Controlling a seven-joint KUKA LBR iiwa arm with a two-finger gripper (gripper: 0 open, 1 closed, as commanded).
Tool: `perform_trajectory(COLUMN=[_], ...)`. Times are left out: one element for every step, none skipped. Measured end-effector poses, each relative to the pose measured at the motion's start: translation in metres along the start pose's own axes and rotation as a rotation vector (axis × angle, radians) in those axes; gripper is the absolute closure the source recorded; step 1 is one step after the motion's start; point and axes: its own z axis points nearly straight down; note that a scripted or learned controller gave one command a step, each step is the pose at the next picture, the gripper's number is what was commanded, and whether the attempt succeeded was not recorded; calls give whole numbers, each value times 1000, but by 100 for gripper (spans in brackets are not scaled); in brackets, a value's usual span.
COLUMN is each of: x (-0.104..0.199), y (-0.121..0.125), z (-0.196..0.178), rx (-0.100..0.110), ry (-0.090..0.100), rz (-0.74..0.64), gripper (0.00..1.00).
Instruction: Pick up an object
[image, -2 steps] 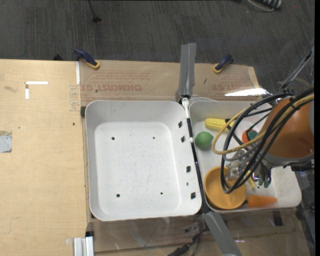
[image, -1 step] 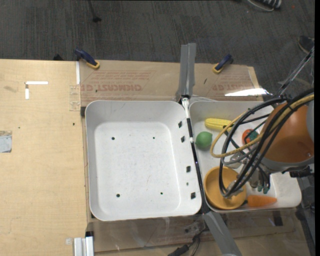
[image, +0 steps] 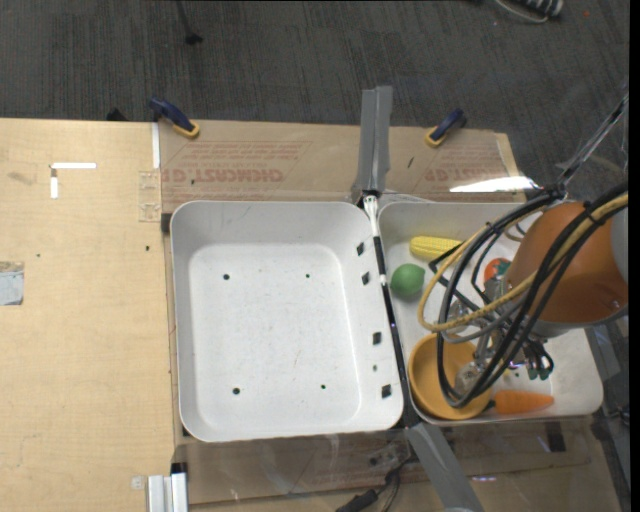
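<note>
Over the right bin (image: 590, 400), at the right of the frame, the arm (image: 570, 265) reached down with its orange band uppermost and a tangle of black and yellow cables (image: 470, 300) looped in front of the wrist. The gripper (image: 478, 372) sat low, over the yellow bowl (image: 425, 385) at the bin's lower left corner, but cables and wrist hardware hid it, so I could not tell whether it gripped anything. Candidate objects all lay in the right bin: a corn cob (image: 432, 246) near the top edge, a green ball (image: 407, 280) just below it beside the divider, the bowl, a carrot (image: 522, 402) along the bottom edge just right of the bowl, and a small red-orange item (image: 497, 270) partly hidden behind the cables, too covered to name. All of them looked to be resting on the bin floor; none appeared lifted. The left bin (image: 275, 320) filled the middle of the frame. Judged from this: the approach looked done, with the tool down at object level near the bowl; a grasp was not confirmed, and the lift was not yet done. Left to do: secure one item, probably the bowl or something at its rim, and raise it clear of the bin. The crowded lower corner and the draped cables could spoil the try.
</note>
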Motion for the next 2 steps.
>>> perform_trajectory(x=[-56,-143], y=[-40,-28], z=[8,15], rx=[-6,-8], ry=[31,52], rz=[148,178], gripper=[0,0])
